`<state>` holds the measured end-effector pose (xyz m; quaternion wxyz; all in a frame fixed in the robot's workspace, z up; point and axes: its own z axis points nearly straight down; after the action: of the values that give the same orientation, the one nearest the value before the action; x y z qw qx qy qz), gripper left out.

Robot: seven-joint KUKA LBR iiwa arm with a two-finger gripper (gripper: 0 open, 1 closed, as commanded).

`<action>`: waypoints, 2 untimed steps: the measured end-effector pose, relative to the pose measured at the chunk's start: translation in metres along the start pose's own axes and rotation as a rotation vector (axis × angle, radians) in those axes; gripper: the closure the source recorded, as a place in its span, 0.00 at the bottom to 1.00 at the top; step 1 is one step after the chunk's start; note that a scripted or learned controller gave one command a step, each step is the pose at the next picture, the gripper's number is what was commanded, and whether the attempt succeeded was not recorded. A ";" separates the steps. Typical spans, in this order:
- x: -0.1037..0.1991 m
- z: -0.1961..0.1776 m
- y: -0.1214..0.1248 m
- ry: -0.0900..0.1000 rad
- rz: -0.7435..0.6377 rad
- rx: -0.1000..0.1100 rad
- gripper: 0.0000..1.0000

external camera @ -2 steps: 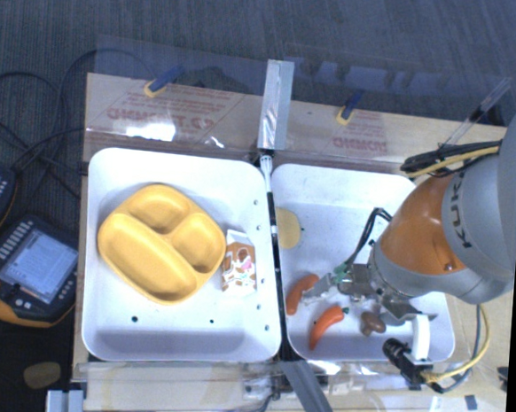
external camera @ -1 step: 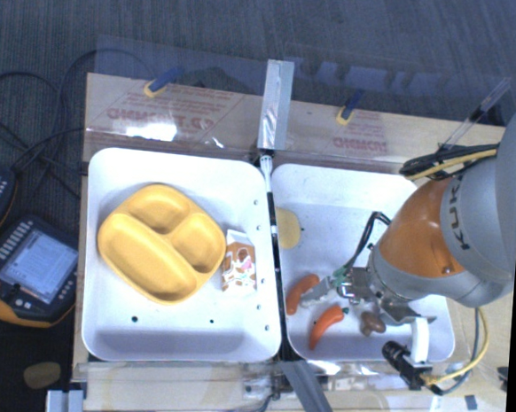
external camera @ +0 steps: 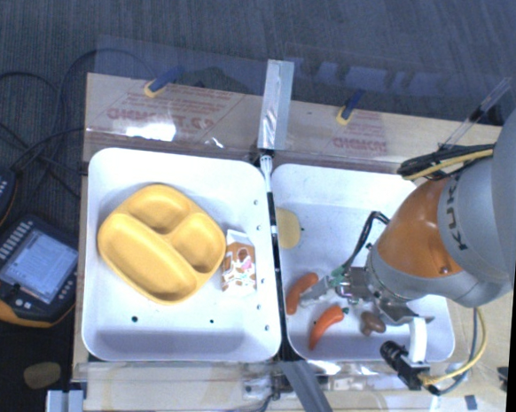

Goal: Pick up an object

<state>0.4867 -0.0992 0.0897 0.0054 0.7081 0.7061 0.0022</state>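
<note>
Starting at the left, we see the left bin (external camera: 98, 321) holding a yellow divided dish (external camera: 159, 242) and, just beside it against the divider, a small printed packet (external camera: 239, 265). Crossing the divider into the right bin (external camera: 330, 193), we find a pale round disc (external camera: 286, 228) near the left wall, then two orange-red pieces shaped like sausages or carrots: the upper one (external camera: 300, 290) and the lower one (external camera: 324, 325), lying close together near the front of the bin. A small brown lump (external camera: 372, 323) sits just to their right. The gripper (external camera: 351, 288) hangs low over this cluster, close above the lower orange piece, with the grey and orange arm (external camera: 433, 241) behind it to the right. We cannot tell whether the fingers are apart or together, since the wrist hides them, and we see nothing held between them. We judge the step in hand to be the approach or descent onto one of the orange pieces, with no lift begun. The next move calls for settling the fingers either side of one piece without nudging its neighbour, closing, then rising straight.
</note>
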 end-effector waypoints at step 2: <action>0.001 -0.010 0.001 0.002 0.000 -0.001 0.00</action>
<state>0.4877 -0.0985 0.0993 0.0053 0.7079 0.7063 0.0033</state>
